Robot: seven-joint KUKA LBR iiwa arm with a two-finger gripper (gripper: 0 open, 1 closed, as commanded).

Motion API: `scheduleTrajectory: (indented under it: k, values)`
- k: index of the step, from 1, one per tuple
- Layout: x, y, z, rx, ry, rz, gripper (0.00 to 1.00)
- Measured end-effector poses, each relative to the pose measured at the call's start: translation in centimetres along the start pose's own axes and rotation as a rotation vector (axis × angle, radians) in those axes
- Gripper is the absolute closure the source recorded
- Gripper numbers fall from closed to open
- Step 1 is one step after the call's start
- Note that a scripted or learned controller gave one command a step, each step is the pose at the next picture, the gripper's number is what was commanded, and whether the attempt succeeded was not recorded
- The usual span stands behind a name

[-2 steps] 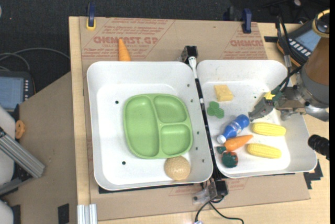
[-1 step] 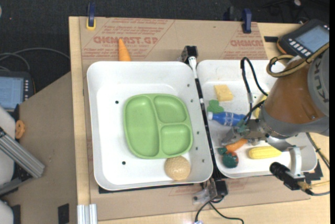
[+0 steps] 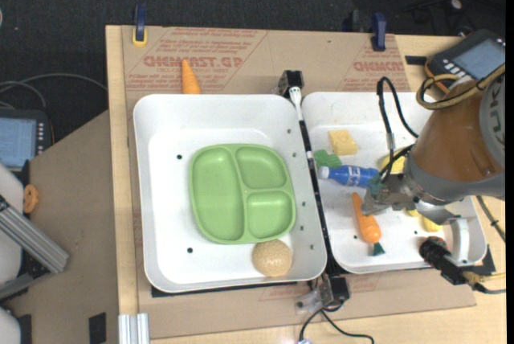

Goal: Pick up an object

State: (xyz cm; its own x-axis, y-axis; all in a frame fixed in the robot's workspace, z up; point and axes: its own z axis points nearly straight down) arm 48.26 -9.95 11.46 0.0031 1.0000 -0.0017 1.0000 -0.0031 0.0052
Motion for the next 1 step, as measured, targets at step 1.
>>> scheduleTrajectory:
  k: [1]
  values:
    - [0.05,-0.11,0.15,0.004,0.001,-0.001,0.0]
